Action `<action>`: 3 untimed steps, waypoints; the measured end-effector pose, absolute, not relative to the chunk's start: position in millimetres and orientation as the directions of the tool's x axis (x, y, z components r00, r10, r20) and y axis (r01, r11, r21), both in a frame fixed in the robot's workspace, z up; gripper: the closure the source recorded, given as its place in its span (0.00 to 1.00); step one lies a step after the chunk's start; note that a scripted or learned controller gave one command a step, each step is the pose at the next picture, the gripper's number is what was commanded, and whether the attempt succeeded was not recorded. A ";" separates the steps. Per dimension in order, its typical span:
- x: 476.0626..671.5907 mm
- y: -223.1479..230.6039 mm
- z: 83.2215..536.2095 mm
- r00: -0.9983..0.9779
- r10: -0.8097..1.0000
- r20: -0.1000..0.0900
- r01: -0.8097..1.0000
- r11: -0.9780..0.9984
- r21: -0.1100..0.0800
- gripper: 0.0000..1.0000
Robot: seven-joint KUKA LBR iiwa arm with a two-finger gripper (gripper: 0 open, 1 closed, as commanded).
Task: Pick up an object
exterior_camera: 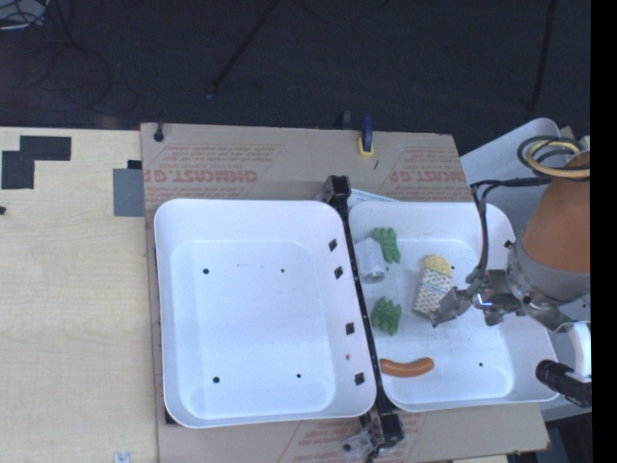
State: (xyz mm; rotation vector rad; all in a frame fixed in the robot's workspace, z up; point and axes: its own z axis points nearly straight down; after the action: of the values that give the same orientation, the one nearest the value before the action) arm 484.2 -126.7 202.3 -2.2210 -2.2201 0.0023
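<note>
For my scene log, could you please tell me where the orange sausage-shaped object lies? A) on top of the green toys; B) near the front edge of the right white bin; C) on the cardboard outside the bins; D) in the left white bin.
B: the orange sausage-shaped object lies in the right white bin, near its front edge.

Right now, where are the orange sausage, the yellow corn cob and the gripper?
orange sausage [406, 366]: camera view, middle of its length, near the right bin's front edge.
yellow corn cob [437, 262]: camera view, centre of the yellow top.
gripper [445, 311]: camera view, at the fingertips, beside the speckled block.
</note>
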 end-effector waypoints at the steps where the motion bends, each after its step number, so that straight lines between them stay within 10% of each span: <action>1: 484.2 -127.6 212.0 0.003 1.000 0.000 1.000 -0.003 -0.004 1.00; 2: 514.2 -62.5 336.5 -0.008 1.000 0.001 1.000 0.008 0.013 1.00; 3: 483.4 12.9 377.3 -0.009 1.000 0.003 1.000 0.009 0.002 1.00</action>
State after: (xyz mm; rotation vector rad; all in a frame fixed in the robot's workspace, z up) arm 483.4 12.9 377.3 -2.2105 -2.2312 -0.0046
